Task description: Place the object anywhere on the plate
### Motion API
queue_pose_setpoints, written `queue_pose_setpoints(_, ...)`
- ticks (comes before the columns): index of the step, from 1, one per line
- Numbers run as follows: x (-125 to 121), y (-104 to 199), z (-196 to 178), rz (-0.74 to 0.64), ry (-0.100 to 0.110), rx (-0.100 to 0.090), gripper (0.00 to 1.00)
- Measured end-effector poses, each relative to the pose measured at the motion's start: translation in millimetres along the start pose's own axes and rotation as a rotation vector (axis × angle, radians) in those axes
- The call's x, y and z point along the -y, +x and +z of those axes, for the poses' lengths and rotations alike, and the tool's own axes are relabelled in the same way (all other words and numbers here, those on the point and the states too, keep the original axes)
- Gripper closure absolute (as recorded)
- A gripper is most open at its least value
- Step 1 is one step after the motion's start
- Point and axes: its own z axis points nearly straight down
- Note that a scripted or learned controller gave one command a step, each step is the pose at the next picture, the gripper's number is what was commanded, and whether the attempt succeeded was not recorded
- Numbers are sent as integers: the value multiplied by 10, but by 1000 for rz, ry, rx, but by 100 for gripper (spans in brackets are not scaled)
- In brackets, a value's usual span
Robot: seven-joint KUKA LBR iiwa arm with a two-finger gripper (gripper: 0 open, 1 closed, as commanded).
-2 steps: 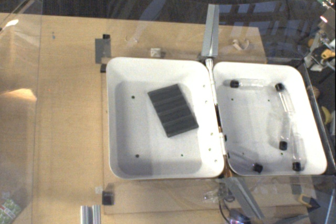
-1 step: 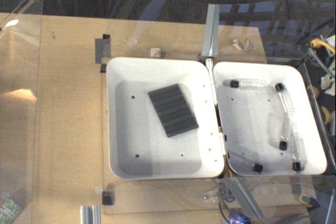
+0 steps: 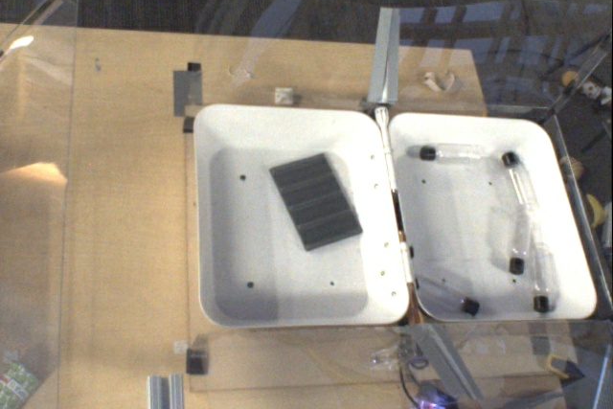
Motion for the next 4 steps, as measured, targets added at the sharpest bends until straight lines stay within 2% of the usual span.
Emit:
queue_pose_setpoints(1, -112, 507, 398, -80, 2, 1, 100)
queue_pose_setpoints(2, -216, 977, 839, 29, 2, 1, 100)
queue_pose_setpoints(3, -289, 1289, 756, 28, 1, 0, 100)
queue_pose_setpoints(4, -369, 1631, 833, 28, 2, 1, 100)
